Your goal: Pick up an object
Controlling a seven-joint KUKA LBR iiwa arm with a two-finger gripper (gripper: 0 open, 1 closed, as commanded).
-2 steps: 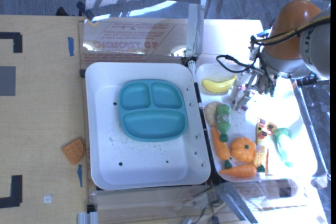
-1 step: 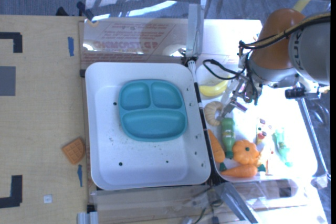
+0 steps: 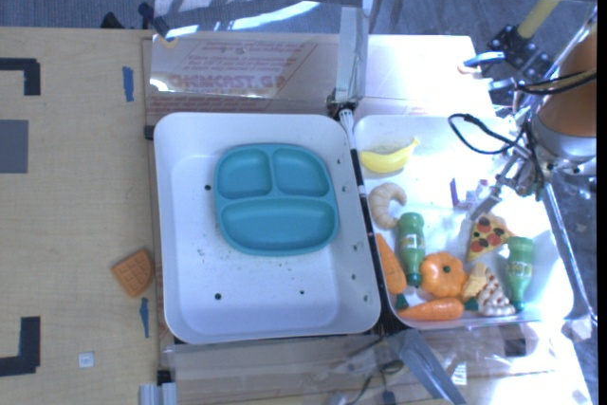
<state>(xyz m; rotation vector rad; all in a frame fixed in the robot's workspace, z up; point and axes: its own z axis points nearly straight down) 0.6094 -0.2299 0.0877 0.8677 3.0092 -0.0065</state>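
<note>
The right bin [image 3: 432, 136] holds several toy foods. A yellow banana [image 3: 388, 157] lies at its back left, with a beige croissant [image 3: 386, 201] just below it. Nearer the front are a green bottle [image 3: 410, 242], an orange pumpkin [image 3: 442, 275], two carrots [image 3: 432, 309] [image 3: 390, 266], a pizza slice [image 3: 487, 235], a second green bottle [image 3: 519, 268] and a pretzel-like piece [image 3: 494, 298]. My gripper [image 3: 490, 193] hangs low over the right half of this bin, just above the pizza slice. Nothing can be seen in its grasp.
The left bin [image 3: 190, 299] holds a blue divided plate [image 3: 275, 198]. A small waffle piece [image 3: 133, 272] lies on the cardboard bench to the left of the bins. Black cables [image 3: 479, 133] loop from the arm over the right bin's back.
</note>
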